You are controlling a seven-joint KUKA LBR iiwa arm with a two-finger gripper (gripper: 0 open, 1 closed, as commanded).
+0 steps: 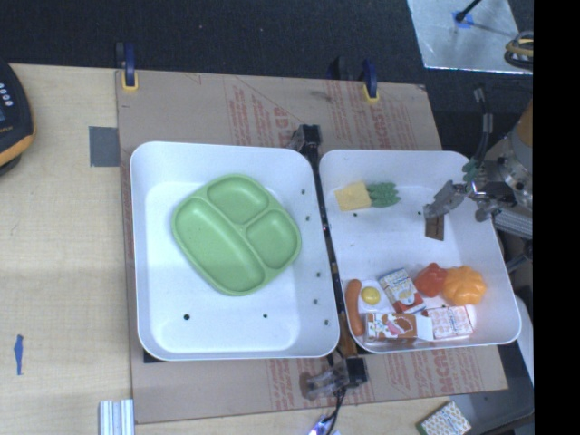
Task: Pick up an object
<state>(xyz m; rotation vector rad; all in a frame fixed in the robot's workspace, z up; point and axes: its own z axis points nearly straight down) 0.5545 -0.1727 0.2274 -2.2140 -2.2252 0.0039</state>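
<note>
Two white bins sit side by side on a bench. The right bin [412, 243] is the landmark. At its right rim, the gripper [444, 208] reaches in, fingers spread, nothing between them. In the bin's far left part lies a yellow-and-green toy [364, 195]. Along its near edge cluster an orange pepper [464, 285], a red piece [431, 279], small cartons [419, 315] and a hot dog [352, 308]. Left of it, the other bin [159, 324] holds a green plate [237, 233].

No legible text or labels anywhere
</note>
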